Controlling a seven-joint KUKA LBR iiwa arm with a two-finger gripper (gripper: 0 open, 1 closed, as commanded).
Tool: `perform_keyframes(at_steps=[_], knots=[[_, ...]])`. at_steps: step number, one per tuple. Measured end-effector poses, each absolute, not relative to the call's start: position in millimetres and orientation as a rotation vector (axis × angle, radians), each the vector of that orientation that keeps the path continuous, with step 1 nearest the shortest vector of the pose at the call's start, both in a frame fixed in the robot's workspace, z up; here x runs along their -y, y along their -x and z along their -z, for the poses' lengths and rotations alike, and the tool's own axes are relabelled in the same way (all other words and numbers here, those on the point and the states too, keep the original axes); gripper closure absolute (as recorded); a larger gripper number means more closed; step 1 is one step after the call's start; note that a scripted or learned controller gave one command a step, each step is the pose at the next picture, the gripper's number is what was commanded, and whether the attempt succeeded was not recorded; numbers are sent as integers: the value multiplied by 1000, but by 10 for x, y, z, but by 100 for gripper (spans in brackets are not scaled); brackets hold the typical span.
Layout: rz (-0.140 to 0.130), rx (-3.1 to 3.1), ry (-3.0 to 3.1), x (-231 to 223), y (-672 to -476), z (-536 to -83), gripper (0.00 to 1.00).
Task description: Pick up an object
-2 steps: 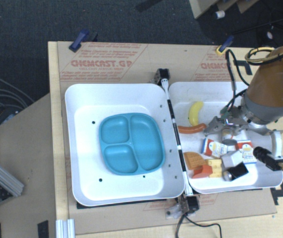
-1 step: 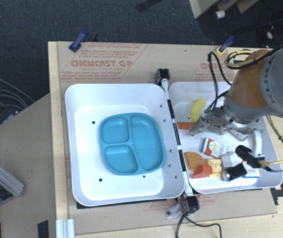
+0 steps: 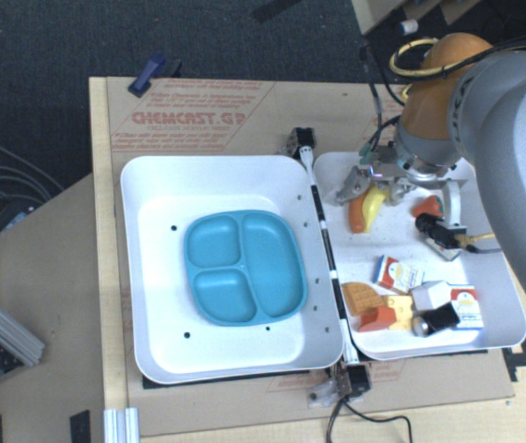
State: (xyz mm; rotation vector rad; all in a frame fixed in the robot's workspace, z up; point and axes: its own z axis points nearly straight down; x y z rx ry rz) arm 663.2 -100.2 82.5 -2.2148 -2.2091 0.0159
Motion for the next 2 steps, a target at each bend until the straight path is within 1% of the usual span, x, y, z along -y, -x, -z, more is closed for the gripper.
perform_keyframes(at_steps=[1,2], knots=[[-25,2209,2215,1026,-6629,-946,100],[0,2221,2220,769,-6086,-1853,100]])
